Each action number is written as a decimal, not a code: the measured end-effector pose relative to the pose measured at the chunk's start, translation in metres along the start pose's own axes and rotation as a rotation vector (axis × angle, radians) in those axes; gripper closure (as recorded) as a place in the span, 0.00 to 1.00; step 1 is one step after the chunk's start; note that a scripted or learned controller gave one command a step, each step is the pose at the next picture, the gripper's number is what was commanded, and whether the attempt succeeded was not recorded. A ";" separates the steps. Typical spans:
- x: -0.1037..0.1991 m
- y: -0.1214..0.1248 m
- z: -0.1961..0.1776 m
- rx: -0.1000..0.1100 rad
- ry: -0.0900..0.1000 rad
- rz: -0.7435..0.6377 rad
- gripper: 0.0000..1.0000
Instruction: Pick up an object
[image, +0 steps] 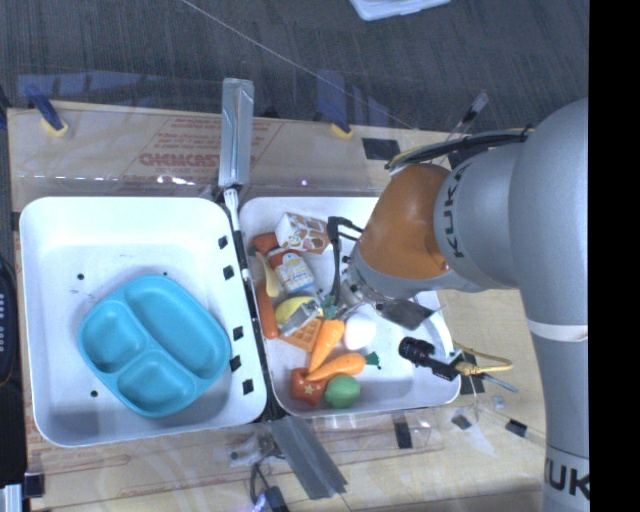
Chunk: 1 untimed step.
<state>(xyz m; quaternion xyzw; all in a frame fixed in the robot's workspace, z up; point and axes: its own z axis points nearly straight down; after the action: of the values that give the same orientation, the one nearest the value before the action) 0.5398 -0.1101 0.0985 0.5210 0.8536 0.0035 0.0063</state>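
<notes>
Nothing looked lifted yet: every toy food lay in the right bin (440, 395), so the pick seemed still to be done. The arm (520, 200) reached down over that bin, and its pincer (340, 292) sat low among the items; whether it was apart or together I could not tell. The carrots (328, 345) were smooth orange plastic, tapered, beside a round green fruit (342, 391) and a printed carton (302, 233). The left bin (60, 230) carried a glossy blue tray (150, 345) with compartments.

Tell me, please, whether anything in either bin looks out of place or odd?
Nothing looks damaged. The toy food is heaped along the right bin's left side, while the blue tray lies askew in the left bin.
</notes>
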 end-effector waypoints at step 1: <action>-0.023 0.053 0.007 0.013 0.004 0.246 0.00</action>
<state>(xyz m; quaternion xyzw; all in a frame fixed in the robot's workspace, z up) 0.5978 -0.1061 0.0926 0.6218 0.7832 -0.0001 0.0006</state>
